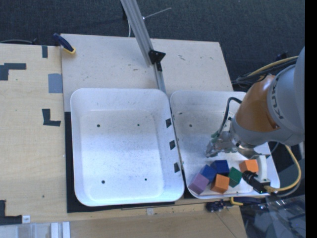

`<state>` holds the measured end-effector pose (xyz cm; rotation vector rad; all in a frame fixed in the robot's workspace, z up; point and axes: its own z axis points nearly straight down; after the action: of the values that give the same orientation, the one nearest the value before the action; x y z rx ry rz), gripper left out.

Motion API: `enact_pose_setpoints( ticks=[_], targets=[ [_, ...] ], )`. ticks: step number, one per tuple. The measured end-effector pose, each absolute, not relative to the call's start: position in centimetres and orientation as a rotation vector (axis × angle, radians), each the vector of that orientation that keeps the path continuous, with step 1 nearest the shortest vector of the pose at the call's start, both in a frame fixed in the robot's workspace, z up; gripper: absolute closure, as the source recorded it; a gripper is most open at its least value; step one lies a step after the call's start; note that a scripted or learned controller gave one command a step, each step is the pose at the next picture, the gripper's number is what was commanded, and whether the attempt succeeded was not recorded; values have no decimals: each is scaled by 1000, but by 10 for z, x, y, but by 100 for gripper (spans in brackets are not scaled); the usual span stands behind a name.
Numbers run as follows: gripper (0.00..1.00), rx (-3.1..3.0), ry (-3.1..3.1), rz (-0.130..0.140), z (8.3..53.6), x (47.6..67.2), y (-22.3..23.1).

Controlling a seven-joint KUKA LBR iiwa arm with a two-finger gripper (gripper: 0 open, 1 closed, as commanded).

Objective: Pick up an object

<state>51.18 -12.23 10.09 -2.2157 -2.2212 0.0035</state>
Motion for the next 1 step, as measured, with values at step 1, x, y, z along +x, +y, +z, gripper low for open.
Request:
enact_pose_setpoints(
  ticks=[1],
  targets=[
    [100,-2223,-2225,-3,162,508,-123]
  ],
)
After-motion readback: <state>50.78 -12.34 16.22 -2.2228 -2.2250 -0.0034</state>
